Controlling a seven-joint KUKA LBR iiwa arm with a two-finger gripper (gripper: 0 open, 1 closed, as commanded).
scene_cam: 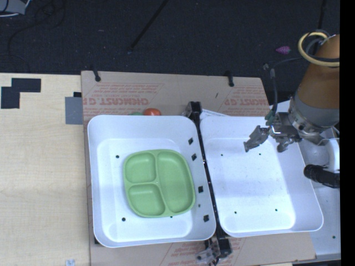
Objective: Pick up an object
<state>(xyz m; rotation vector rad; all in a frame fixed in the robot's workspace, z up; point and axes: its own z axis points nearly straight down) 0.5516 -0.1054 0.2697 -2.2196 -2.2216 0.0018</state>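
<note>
Two shallow white plastic bins sit side by side on a sheet of brown printed cardboard [166, 96], which lies on a pale wooden bench [39, 176]. A black clamp strip [202, 170] runs along the seam where the bins meet, from the far edge down to the near edge.

The left bin [102, 165] holds one thing: a light green plastic divided plate [159, 183] with rounded corners and three compartments, two at the far side and a larger one along its right and near side. It lies flat on the bin floor, a little right of the middle, turned slightly askew to the bin walls, and its right edge comes near the right wall of that bin.

The right bin [260, 204] shows its bare white floor with a few small dark dots on it. Over its far right part hangs the grey arm with its orange band [319, 82], reaching in from the right. The two-finger gripper [266, 138] points left and a little downward above the bin floor, well apart from the green plate across the seam. Its fingers [254, 140] are spread apart and nothing sits between them.

Behind the far wall of the left bin, on the cardboard, the top of a small red-orange round object [152, 112] peeks over the rim, with a sliver of something green [135, 113] just to its left. Dark grey and black patches [72, 110] mark the bench to the left of the bins
</note>
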